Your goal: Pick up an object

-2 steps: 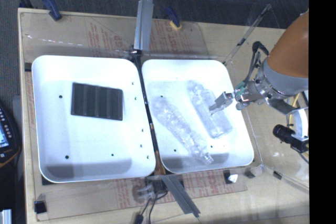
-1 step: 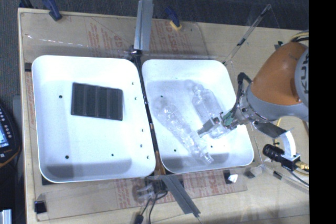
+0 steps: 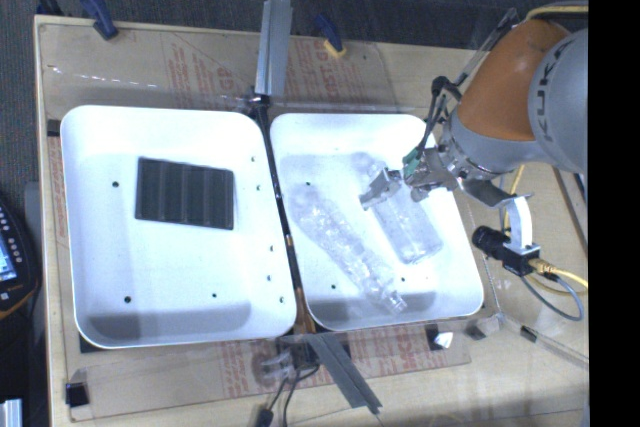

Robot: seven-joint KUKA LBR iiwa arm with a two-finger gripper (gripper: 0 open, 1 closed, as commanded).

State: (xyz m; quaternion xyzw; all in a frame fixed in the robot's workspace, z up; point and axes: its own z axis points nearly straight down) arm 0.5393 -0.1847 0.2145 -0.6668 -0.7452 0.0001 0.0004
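Note:
Two clear plastic bottles lie in the right bin (image 3: 455,300). The longer, crumpled bottle (image 3: 340,240) runs diagonally from the bin's middle left down to its front, cap end near the front wall. The shorter bottle (image 3: 412,230) lies to its right, slanting toward the back. My gripper (image 3: 383,187) reaches in from the right and sits low over the shorter bottle's upper end, apparently touching it. The clear plastic makes the contact hard to read. A black ridged rectangular pad (image 3: 185,193) lies flat in the left bin (image 3: 80,215).
A metal divider bar (image 3: 272,45) stands at the back between the bins, and another bracket (image 3: 335,375) sits at the front. Blue clamps (image 3: 100,15) hold the board's back edge. The arm's orange band (image 3: 510,80) hangs over the right bin's back right corner.

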